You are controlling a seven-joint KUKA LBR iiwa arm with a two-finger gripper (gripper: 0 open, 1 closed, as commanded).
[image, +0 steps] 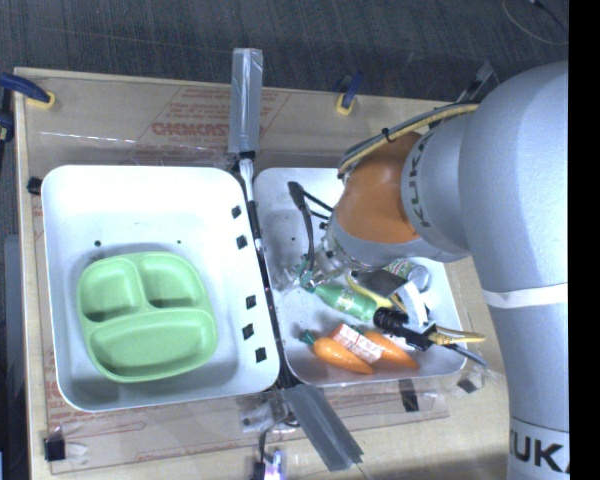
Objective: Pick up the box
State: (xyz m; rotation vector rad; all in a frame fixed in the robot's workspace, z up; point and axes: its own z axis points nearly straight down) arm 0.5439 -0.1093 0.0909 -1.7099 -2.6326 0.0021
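Orange-banded arm [380, 203] covers the right bin [280, 268]; tool state cannot be told; descend squarely on the box, avoiding the carrot [340, 355].

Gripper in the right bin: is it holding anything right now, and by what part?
Cannot be told. The arm's orange band hides the gripper's tip above the right bin; the green bottle and carrot lie below.
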